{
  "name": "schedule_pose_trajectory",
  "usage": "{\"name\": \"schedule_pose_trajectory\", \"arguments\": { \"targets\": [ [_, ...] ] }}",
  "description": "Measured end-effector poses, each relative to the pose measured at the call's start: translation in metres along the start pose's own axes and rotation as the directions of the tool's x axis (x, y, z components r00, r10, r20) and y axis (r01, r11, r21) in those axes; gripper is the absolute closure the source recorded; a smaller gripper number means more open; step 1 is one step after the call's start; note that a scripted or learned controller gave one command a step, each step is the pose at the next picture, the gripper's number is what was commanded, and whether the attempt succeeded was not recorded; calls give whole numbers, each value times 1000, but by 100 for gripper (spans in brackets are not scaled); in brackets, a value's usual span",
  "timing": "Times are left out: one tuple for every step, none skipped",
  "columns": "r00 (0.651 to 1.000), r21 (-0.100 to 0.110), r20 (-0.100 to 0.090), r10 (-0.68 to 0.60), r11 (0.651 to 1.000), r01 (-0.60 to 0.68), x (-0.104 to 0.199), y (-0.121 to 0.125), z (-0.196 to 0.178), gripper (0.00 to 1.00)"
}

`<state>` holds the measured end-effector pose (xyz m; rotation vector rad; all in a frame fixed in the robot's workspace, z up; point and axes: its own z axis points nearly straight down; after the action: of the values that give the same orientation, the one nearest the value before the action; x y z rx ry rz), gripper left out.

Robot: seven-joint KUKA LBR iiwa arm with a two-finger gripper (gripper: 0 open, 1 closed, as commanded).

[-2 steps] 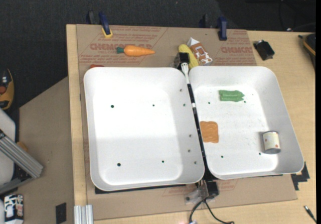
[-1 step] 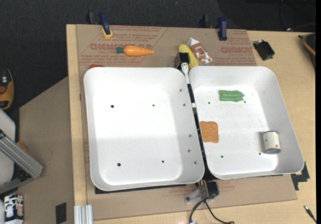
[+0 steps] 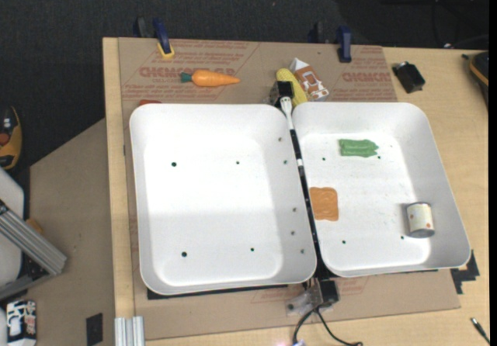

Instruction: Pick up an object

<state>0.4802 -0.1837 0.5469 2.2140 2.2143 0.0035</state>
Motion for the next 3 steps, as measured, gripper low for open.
{"name": "schedule_pose_trajectory", "arguments": {
  "targets": [
    [1000, 2, 0, 0, 1000, 0, 0, 0, 1, 0],
    [1000, 19, -10, -8, 1000, 8, 71, 37, 101, 0],
    [1000, 3, -3, -1, 1000, 1, 66, 37, 84, 100]
  ]
}}
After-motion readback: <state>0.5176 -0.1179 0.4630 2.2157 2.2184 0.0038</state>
